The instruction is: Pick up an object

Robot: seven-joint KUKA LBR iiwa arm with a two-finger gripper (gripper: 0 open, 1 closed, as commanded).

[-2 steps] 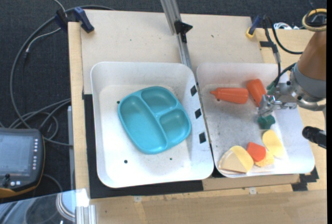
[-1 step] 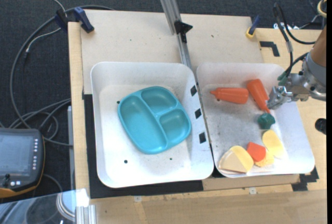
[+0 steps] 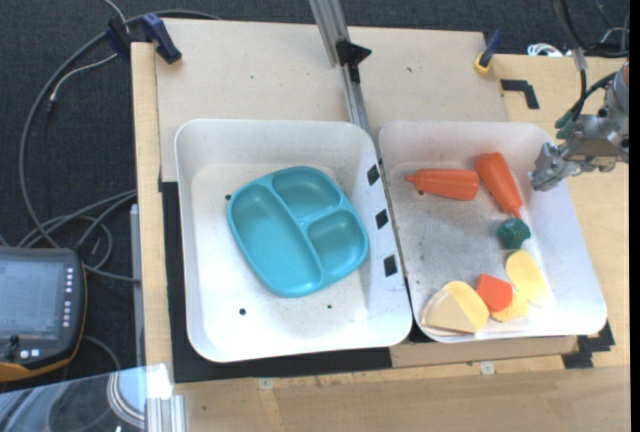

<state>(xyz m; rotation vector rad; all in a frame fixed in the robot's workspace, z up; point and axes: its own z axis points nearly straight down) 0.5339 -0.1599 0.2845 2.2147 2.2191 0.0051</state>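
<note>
1. The gripper [image 3: 556,163] sits at the right edge of the frame, over the upper right rim of the right bin [image 3: 585,260]; whether it is released or clenched cannot be told, and nothing shows in its grasp.
2. In the upper part of the right bin lie two orange carrots: one carrot [image 3: 444,183] lies nearly level, and the other carrot [image 3: 499,182], just to its right, slants down toward the lower right.
3. A small dark green piece [image 3: 513,232] rests below the slanted carrot.
4. Toward the bin's lower edge, a pale yellow wedge [image 3: 455,308], an orange-red piece [image 3: 494,293] and a yellow piece [image 3: 526,277] sit clustered together.
5. The left bin [image 3: 205,170] holds a teal divided plate [image 3: 296,229] near its middle.
</note>
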